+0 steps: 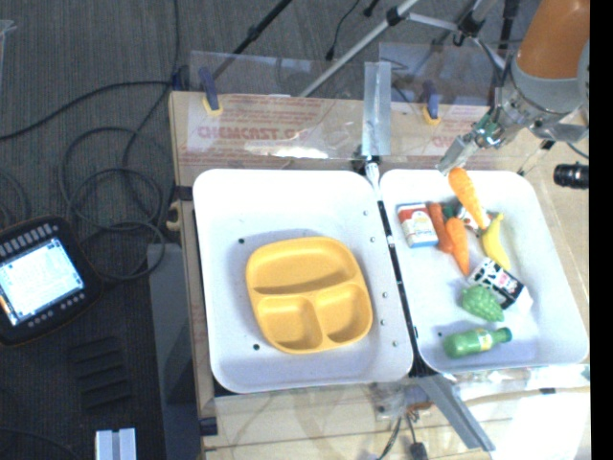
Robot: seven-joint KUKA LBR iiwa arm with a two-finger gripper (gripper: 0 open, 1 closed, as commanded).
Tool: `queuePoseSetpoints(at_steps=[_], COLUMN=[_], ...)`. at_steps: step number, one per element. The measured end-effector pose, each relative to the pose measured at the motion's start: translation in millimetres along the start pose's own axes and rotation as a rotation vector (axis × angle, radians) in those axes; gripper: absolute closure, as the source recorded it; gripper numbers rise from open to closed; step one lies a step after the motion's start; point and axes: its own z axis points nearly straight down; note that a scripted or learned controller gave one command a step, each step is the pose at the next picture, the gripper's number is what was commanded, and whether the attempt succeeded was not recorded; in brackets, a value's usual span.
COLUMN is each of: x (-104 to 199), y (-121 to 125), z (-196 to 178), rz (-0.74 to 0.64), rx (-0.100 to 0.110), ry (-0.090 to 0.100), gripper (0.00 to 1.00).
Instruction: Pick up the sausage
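The task is only beginning, as far as I am judging: the sausage (452, 238) is lying flat in the right bin (551, 257), a little toward 10 o'clock from the bin's middle, and nothing is lifting it. I am taking the reddish-orange long piece for the sausage, though I am not fully sure of it. It is touching the box (417, 226) at its 9 o'clock side, and the carrot (465, 190) is lying just beside it toward 1 o'clock. The banana (495, 241) is resting near it at 3 o'clock. The gripper (458, 157) is hanging over the bin's rim at 12 o'clock, close to the pale end of the carrot and apart from the sausage. It is carrying nothing that I am seeing, and I cannot tell if it is wide or narrow. The reaching toward 6 o'clock, the descending, the closing and the lifting are all remaining. The tray (308, 293) is sitting in the left bin (220, 218)
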Motion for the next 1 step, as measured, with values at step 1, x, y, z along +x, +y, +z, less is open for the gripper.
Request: queuePoseSetpoints(at_steps=[1], x=[42.7], y=[-81.5], z=[105.3], rz=[-0.045], rx=[0.002], ry=[0.004], gripper=[1.00])
